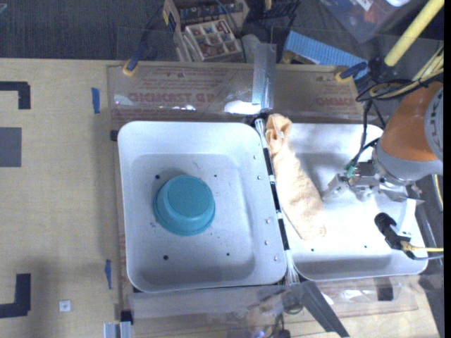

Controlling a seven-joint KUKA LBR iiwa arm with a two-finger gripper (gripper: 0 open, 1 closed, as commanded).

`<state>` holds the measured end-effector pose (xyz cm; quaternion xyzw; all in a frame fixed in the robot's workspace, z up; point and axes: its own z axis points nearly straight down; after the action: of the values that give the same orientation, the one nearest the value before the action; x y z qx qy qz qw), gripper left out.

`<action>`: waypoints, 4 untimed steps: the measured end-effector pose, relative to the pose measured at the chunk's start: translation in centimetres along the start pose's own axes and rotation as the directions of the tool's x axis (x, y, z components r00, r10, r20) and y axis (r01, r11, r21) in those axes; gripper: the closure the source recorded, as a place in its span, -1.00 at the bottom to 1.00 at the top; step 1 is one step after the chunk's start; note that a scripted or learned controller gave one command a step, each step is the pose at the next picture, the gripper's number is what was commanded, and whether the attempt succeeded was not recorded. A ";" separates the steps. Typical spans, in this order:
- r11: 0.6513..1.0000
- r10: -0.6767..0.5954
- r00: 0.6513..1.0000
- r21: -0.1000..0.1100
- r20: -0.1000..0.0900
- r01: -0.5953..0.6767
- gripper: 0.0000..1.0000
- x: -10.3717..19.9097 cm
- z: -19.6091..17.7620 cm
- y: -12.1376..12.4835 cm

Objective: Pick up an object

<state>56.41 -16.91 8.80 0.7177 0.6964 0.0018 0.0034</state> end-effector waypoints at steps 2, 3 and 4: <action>0.980 0.197 0.980 0.004 0.001 -0.197 -1.00 0.0 -3.9 5.3; 0.990 0.140 0.990 0.004 0.001 -0.140 -1.00 -4.0 -7.1 6.1; 1.000 -0.013 1.000 0.003 0.000 0.013 -1.00 6.5 0.2 10.2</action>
<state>66.83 -10.75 8.70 0.7133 0.7009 0.0008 0.0021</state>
